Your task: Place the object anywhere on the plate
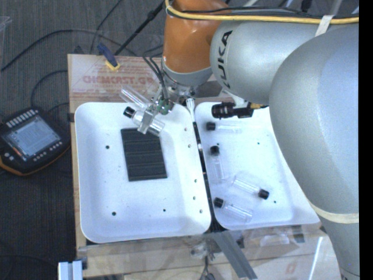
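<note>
Reaching in from the right, the grey arm with its orange band is seen to take up most of the upper right of the view, and its wrist is lowered over the far inner corner of the left bin. Under it the desk is seen, with the two white bins set side by side on it. The right bin lies just to the right of the tool. Immediately below the tool, on the floor of the left bin, a dark ribbed plate is laid flat. At the tool a clear vial with a black cap is seen, tilted, with the cap pointing up and to the left; it appears to be gripped between the tool's fingers, above the far edge of the plate and seemingly not yet resting on it. Four more clear vials with black caps are scattered in the right bin, below and to the right of the tool: one near the far edge, one by the inner wall, one further right and one nearest the front. Well to the left of the tool, off the desk, a handheld control pendant is laid on the floor.
</note>
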Available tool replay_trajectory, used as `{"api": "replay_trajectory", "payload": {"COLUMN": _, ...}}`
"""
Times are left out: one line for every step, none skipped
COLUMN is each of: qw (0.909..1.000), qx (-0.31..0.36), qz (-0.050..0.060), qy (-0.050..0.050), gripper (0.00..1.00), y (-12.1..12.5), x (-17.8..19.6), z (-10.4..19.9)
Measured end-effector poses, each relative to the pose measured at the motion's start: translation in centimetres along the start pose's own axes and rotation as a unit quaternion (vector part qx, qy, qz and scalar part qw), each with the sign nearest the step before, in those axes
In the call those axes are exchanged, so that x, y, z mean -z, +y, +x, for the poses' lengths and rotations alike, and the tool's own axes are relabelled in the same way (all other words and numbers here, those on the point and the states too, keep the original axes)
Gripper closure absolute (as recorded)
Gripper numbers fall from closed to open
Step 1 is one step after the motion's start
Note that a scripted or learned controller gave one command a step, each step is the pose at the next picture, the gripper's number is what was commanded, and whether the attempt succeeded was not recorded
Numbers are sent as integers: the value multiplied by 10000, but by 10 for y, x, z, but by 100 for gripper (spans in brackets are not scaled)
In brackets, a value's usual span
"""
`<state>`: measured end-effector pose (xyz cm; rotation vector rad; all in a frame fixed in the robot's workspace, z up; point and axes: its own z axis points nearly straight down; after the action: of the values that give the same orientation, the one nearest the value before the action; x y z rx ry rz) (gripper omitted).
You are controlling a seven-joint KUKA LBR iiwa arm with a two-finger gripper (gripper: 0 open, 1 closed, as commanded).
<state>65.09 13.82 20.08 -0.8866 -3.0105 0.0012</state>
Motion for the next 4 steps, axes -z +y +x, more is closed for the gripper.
{"api": "replay_trajectory", "payload": {"qw": 9900, "qx": 1407, "qz": 0, "qy": 5, "gripper": 100, "y": 10, "x": 13, "z": 41}}
{"api": "replay_trajectory", "payload": {"qw": 9494, "qx": 3141, "qz": -9, "qy": -2, "gripper": 100, "y": 50, "x": 36, "z": 79}}
{"api": "replay_trajectory", "payload": {"qw": 9117, "qx": 4109, "qz": -3, "qy": 5, "gripper": 100, "y": 49, "x": 11, "z": 98}}
{"api": "replay_trajectory", "payload": {"qw": 8901, "qx": 4557, "qz": -8, "qy": -5, "gripper": 100, "y": 87, "x": -26, "z": 41}}
